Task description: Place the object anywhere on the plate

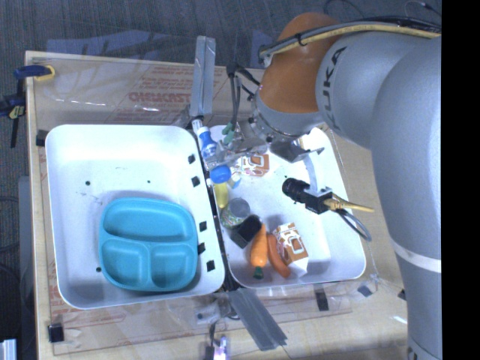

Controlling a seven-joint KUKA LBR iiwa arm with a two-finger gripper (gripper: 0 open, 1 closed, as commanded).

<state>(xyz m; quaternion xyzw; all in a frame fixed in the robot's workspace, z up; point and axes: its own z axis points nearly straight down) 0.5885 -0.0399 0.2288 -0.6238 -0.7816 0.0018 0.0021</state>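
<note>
We see the pincer (236, 142) low over the far corner of the right-hand bin (334, 235), close to the wall it shares with the other bin. The wrist hides it, so we cannot tell whether it is released, clenched or grasping anything.

Every loose thing we see lies in this same bin, in a line that runs from the pincer toward the near rim. We cannot tell which of them is the object to be placed.
- Just beside the pincer, on its left in the view, a small bottle with a blue label (204, 145) lies against the dividing wall.
- Just beside it on the other side sits a small white and orange carton (256, 164).
- Nearer us come a blue cap (219, 175), a yellow piece (221, 194) and a round grey jar (237, 210).
- Next is a black block (246, 230), touching a carrot (259, 252).
- A reddish-orange stick (278, 262) lies beside the carrot, and a second white and orange carton (291, 244) rests against it.

The left-hand bin (112, 163) holds the blue plate (150, 244), a three-compartment tray well apart from the pincer, across the wall and toward the near edge.
</note>
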